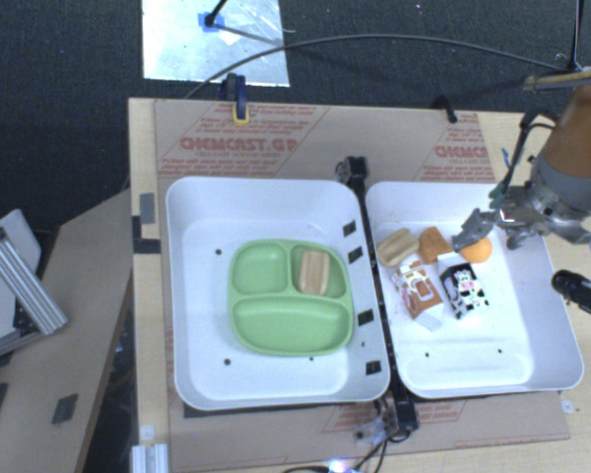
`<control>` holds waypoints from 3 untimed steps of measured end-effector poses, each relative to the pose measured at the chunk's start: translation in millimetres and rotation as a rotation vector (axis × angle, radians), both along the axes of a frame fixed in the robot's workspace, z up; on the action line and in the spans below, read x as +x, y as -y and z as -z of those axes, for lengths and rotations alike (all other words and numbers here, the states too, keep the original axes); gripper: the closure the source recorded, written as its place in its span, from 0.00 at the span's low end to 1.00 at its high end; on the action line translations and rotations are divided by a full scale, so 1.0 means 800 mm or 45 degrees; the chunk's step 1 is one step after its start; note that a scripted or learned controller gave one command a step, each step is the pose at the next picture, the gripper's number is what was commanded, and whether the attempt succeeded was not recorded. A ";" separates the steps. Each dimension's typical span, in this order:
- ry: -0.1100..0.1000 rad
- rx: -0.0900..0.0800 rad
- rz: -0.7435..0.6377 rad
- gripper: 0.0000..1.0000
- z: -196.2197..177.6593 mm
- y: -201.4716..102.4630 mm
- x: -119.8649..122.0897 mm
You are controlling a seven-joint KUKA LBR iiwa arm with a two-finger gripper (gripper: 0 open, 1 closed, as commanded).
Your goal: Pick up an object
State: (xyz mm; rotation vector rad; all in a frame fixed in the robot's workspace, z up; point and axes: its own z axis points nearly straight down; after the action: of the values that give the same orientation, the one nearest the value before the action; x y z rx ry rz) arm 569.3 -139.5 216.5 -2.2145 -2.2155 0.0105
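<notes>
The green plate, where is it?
The green plate lies in the middle of the left bin, with a tan block sitting in its upper right compartment.

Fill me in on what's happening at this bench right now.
A grey arm with an orange band reaches in from the right, its gripper low over the right bin, beside an orange piece. Next to it lie a bread roll, a tan block, a brown-and-white packet and a black-and-white carton. Nothing looks lifted. In the left bin, a green divided plate holds a tan piece in its upper right compartment.
</notes>
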 end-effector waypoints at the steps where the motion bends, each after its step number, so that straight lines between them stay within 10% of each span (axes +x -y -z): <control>1: 0.016 -0.002 -0.003 0.00 -0.009 0.000 0.003; 3: 0.013 -0.002 -0.002 0.00 0.106 -0.002 0.023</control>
State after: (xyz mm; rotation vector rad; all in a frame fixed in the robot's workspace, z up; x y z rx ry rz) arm 587.6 -137.6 131.6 -2.2190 -2.2230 0.0012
